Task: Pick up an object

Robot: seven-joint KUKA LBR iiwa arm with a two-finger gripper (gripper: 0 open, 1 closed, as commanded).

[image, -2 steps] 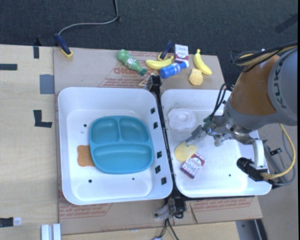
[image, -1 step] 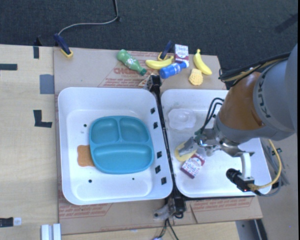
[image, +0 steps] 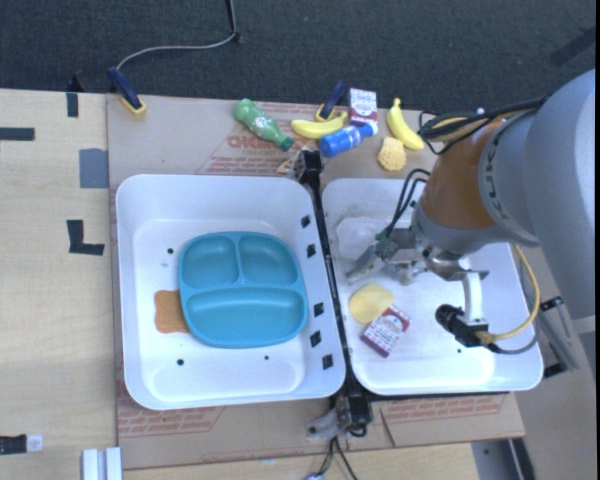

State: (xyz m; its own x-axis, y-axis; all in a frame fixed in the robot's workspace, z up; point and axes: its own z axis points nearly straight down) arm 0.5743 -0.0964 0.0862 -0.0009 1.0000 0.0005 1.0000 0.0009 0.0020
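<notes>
Yellow chip (image: 370,301) just below my pincer (image: 372,259) | red packet (image: 385,332) further below | clear wrapper (image: 358,233) just above | pincer grip: I cannot tell.

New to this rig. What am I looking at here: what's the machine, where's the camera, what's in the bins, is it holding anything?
One camera looks down at a slant on a bench with two shallow white bins. The big grey shape with the orange band is a robot arm reaching in from the right; its pincer is low over the right bin.

The left bin holds a blue divided tray, with an orange-brown flat piece poking out from under its left edge. The right bin holds a pale crumpled item near the pincer, a yellow piece and a small red packet.

Behind the bins lie toy foods: a green bottle, two bananas, a blue bottle.

I can't tell if the pincer holds anything.
</notes>
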